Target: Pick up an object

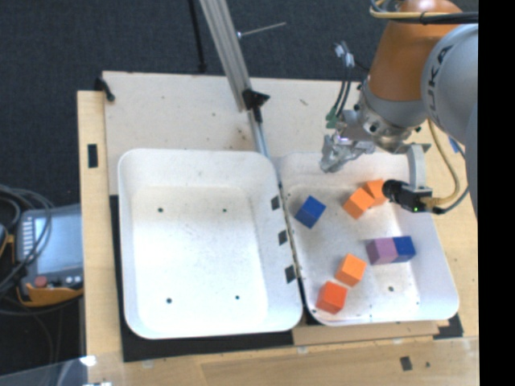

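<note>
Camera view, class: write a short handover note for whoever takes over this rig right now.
Hand: at the right bin's back-left corner, nothing seen in it; grip state unclear.
Things, all in the right bin: blue cube nearest the hand; orange blocks behind centre; purple block touching a second blue block; two more orange cubes at the front.
Done: nothing picked yet.
Left: grasp one object and lift it.

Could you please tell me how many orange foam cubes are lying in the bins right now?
3, all in the right white bin: one orange foam cube at the far side, one near the middle, one at the near-left corner. The arm may hide others.
</note>
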You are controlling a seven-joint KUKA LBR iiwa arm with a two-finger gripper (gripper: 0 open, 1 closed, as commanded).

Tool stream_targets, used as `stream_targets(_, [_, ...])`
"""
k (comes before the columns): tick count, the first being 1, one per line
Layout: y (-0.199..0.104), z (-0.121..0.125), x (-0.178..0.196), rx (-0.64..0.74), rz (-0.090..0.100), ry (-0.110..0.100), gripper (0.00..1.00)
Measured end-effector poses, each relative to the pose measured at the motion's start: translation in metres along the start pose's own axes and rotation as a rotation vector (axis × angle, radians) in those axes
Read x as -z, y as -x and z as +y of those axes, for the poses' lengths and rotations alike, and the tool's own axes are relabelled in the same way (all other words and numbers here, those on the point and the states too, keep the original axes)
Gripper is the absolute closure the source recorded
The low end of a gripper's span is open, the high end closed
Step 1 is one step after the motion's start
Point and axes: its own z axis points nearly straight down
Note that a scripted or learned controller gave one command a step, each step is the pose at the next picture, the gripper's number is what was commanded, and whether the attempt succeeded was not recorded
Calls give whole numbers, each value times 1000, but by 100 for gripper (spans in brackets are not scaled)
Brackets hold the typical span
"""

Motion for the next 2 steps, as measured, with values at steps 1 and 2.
stream_targets(1, [-43,12,-10,-2,-1,-1,100])
stream_targets(2, [-87,16,-9,-2,-1,0,100])
